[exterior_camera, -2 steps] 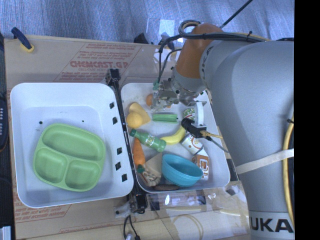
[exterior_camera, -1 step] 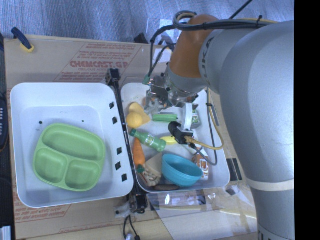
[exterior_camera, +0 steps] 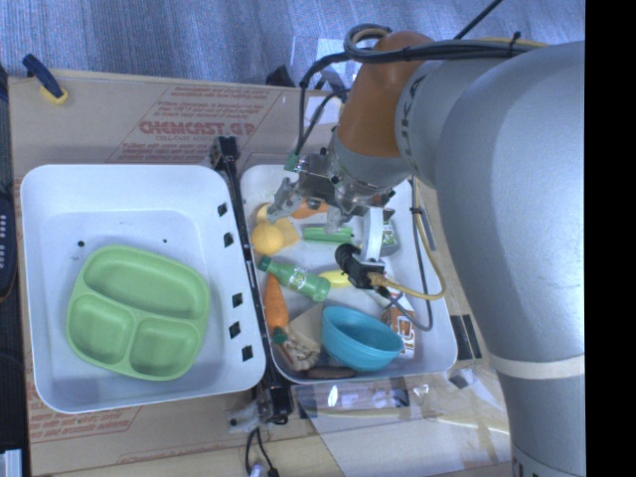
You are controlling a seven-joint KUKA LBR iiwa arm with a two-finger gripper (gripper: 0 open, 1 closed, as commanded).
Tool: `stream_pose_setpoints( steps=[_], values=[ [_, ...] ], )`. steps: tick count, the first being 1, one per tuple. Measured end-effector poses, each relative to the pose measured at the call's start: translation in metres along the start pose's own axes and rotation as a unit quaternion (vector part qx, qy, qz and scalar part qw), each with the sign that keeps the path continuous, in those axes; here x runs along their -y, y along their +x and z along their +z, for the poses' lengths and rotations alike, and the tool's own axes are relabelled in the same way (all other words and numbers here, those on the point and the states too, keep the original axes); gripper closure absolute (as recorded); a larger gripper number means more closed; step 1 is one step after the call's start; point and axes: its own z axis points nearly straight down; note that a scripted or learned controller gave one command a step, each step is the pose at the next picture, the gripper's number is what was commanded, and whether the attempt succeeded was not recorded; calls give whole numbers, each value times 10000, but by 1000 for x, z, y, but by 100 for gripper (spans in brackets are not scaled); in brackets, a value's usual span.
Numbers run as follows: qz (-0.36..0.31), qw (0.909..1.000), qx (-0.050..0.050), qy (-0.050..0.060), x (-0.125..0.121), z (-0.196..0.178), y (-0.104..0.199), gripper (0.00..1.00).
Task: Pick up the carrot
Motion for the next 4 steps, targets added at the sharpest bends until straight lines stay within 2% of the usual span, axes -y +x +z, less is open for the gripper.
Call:
stream_pose_setpoints(
  steps=[1,2,3,4],
  values=[
    [-1982,9801,24,-60,-30,-91,-21,0],
    [-1822,9833,4,-33,-41,98,-49,0],
    [-1854,9827,14,-3,-41,87,-49,100],
    [-2359,9717,23,-133,23,-160,-24,100]
  ],
)
